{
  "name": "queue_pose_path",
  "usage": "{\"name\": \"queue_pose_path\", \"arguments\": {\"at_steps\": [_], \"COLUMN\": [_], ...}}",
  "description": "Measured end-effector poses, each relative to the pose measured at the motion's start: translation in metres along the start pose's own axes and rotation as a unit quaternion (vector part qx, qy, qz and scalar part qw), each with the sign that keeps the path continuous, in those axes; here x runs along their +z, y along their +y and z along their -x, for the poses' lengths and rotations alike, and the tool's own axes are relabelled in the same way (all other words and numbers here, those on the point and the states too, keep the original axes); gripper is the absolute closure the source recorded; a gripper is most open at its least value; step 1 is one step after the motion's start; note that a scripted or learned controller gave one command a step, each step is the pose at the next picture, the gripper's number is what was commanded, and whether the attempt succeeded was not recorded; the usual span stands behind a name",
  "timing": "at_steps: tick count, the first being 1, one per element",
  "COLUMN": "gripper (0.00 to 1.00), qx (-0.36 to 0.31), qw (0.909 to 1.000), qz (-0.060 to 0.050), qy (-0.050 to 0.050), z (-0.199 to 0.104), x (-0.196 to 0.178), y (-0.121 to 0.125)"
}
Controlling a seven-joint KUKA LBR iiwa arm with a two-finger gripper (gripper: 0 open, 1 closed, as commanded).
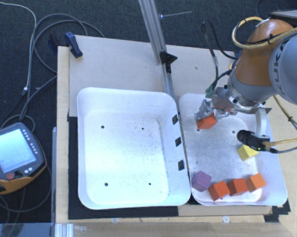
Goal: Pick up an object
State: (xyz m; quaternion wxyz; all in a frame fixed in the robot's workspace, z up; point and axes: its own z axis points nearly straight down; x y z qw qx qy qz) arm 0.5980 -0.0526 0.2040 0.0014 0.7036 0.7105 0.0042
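Clearly a robotics lab. Industrial grey-and-orange arm [265,55] mounted over a plain wooden counter [116,63]. Two white bins [89,99] laid side by side on black matting. Teach pendant [11,154] with lit screen parked on dark carpet, left. Loose cables [48,32] trailing across the floor, aluminium rail [154,28] rising behind.

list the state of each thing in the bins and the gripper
gripper: shut on orange block, raised over right bin
orange block: held between fingers
yellow block: lying in right bin
purple block: lying by near rim
three orange blocks: in a row, touching
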Motion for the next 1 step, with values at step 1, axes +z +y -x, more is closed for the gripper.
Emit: {"name": "queue_pose_path", "arguments": {"at_steps": [1], "gripper": [1.00], "qx": [0.000], "qw": [1.0000], "qz": [-0.004], "qy": [0.000], "z": [-0.0942], "x": [0.0052], "y": [-0.0003]}}
